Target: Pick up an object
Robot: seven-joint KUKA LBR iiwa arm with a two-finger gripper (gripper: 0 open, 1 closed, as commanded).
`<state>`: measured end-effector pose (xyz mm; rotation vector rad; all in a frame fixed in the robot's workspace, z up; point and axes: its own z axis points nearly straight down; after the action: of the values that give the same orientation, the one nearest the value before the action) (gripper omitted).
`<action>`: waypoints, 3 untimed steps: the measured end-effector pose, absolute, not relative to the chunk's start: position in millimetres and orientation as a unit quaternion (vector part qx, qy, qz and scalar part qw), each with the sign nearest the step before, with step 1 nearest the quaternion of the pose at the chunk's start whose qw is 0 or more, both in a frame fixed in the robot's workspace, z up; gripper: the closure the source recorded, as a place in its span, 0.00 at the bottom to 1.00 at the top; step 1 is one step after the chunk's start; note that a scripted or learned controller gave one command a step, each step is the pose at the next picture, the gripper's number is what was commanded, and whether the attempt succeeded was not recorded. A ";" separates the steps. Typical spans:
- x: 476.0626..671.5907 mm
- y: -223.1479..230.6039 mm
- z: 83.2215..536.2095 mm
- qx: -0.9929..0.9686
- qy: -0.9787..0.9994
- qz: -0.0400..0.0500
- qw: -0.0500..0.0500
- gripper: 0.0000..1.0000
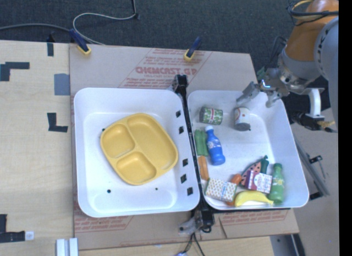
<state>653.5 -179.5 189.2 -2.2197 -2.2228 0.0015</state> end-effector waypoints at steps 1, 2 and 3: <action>606.6 -160.1 86.2 -0.707 -0.708 0.000 0.000 0.00; 619.4 -99.7 86.2 -0.708 -0.706 0.002 -0.004 0.00; 619.1 -98.4 95.3 -0.707 -0.707 0.002 -0.003 1.00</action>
<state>619.1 -98.4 95.3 -2.2258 -2.2245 0.0051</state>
